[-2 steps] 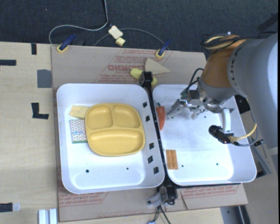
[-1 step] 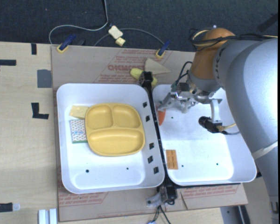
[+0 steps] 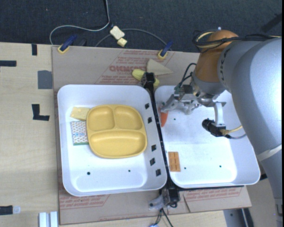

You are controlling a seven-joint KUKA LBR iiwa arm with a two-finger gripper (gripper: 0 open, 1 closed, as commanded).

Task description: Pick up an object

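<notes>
The arm (image 3: 255,93) is cut off by the right edge. The gripper (image 3: 173,103) is too small for its state to be determined. A patterned card (image 3: 78,132) and a pale yellow item (image 3: 79,113) are partly hidden beneath the yellow tray (image 3: 117,130).

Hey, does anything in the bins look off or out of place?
In the left bin, the yellow divided plate sits on top of two small flat items, a pale yellow piece and a patterned card, partly covering both.

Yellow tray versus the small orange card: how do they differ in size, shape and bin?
The yellow tray is large, rounded and split into compartments, lying in the left bin. The orange card is small, flat and rectangular, lying in the right bin. Both rest flat, apart from the gripper.
</notes>
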